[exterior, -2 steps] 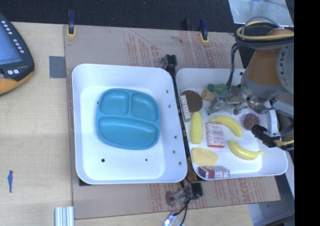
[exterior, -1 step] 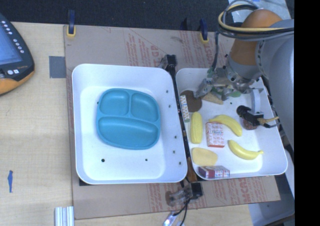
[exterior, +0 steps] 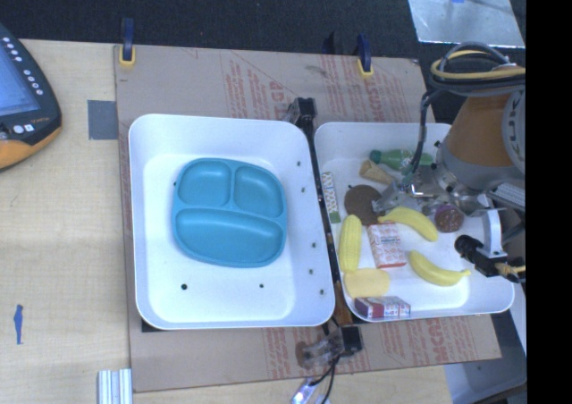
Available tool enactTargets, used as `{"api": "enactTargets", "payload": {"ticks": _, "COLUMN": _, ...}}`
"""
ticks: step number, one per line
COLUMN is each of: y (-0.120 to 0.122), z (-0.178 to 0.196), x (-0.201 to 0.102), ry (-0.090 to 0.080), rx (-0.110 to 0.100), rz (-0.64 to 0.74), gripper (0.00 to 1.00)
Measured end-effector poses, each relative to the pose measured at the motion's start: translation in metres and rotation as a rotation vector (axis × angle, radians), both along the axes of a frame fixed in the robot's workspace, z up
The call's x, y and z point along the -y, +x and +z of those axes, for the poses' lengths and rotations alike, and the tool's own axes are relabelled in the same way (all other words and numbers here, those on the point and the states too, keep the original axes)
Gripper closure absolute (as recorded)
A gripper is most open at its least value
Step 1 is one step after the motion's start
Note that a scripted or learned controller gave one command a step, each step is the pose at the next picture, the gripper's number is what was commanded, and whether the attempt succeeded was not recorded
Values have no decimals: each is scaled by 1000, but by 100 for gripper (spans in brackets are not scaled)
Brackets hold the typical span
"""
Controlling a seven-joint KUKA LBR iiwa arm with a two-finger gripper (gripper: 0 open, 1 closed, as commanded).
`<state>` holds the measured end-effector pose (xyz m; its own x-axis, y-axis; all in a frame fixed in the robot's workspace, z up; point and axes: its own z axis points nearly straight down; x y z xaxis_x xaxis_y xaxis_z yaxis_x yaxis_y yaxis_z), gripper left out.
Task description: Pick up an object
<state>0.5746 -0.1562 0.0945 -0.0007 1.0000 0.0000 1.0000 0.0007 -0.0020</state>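
In the right bin (exterior: pixel 500 302), the gripper (exterior: pixel 404 189) sits low over the clutter, just above a yellow banana (exterior: pixel 413 222) — finger spacing cannot be told from this view, and nothing is visibly held. Around it lie a brown disc (exterior: pixel 360 201), a red-and-white carton (exterior: pixel 387 245), a second banana (exterior: pixel 437 270), a yellow cylinder (exterior: pixel 350 243) and a green item (exterior: pixel 388 158). The left bin (exterior: pixel 156 295) holds a blue divided plate (exterior: pixel 230 212). A teach pendant (exterior: pixel 22 94) rests on the tabletop (exterior: pixel 54 241).

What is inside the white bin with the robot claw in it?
The right bin holds three bananas, a small carton and other bits. The arm covers whatever lies beneath it.
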Motion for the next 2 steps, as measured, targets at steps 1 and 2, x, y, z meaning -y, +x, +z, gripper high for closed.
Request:
{"api": "enactTargets", "payload": {"ticks": 1, "y": 80, "z": 1, "x": 26, "ry": 8, "rx": -21, "rz": 2, "gripper": 0}}
{"api": "enactTargets", "payload": {"ticks": 2, "y": 24, "z": -3, "x": 35, "ry": 0, "rx": -7, "rz": 2, "gripper": 0}}
